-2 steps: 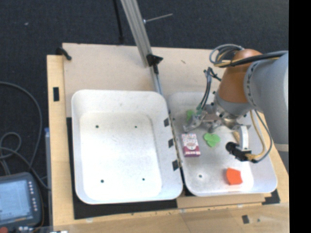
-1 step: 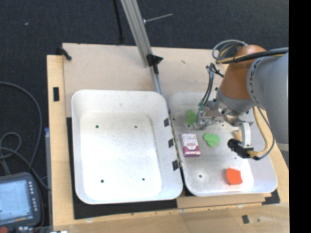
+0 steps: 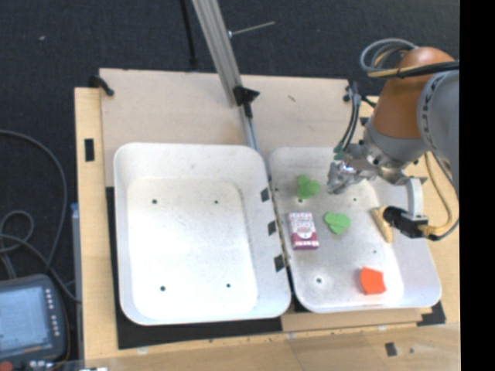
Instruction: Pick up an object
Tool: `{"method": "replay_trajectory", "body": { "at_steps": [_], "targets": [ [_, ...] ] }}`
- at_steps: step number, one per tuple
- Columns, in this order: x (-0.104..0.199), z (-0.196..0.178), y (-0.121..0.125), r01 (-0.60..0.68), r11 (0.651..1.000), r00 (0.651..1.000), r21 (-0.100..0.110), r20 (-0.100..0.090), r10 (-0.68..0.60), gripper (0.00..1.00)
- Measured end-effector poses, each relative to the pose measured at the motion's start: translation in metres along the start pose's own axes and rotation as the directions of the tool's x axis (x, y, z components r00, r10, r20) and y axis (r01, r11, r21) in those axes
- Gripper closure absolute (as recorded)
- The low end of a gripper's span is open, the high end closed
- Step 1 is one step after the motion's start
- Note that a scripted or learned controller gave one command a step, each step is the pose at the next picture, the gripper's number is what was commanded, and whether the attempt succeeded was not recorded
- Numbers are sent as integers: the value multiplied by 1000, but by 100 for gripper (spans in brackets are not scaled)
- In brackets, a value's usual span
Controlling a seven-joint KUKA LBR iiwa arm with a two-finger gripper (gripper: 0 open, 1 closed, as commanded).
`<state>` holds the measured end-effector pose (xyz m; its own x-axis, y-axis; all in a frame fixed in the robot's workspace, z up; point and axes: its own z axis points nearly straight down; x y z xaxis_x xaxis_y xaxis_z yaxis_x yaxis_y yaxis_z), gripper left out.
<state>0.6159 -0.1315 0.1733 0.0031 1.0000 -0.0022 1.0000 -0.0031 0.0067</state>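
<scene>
Objects for picking are all lying in the right bin (image 3: 421,273): two green pieces, a small pink-and-white carton, an orange block and a tan stick. The nearest green piece (image 3: 307,185) is sitting toward the bin's far left part, just beside the gripper (image 3: 338,178), on its left. The second green piece (image 3: 336,222) is lying a little nearer the camera, below the gripper in the view and close to it. The carton (image 3: 302,231) is resting along the bin's left wall, left of the second green piece. The orange block (image 3: 372,281) is sitting near the bin's front edge, well apart from the gripper. The tan stick (image 3: 380,224) is lying under the arm's wrist hardware on the right.

The green pieces are looking small, flat and light, probably soft foam or plastic; a pinch across their narrow width seems the best hold, though thin edges may slip out. The carton is looking light and stiff, and gripping its long sides should be working well. The orange block is looking compact and rigid, easy to grasp on opposite faces.

The gripper is hanging low over the bin's far middle, pointing down, and nothing is showing between its tips; how wide it is standing cannot be told from this slant. The left bin (image 3: 124,207) is lying alongside.
</scene>
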Motion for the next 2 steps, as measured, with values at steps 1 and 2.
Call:
{"method": "replay_trajectory", "body": {
  "at_steps": [1,2],
  "targets": [
    [-2,-36,1,5,1000,1000,1,-1,-5,100],
    [52,-54,4,10,1000,1000,2,-3,-10,100]
  ]
}}
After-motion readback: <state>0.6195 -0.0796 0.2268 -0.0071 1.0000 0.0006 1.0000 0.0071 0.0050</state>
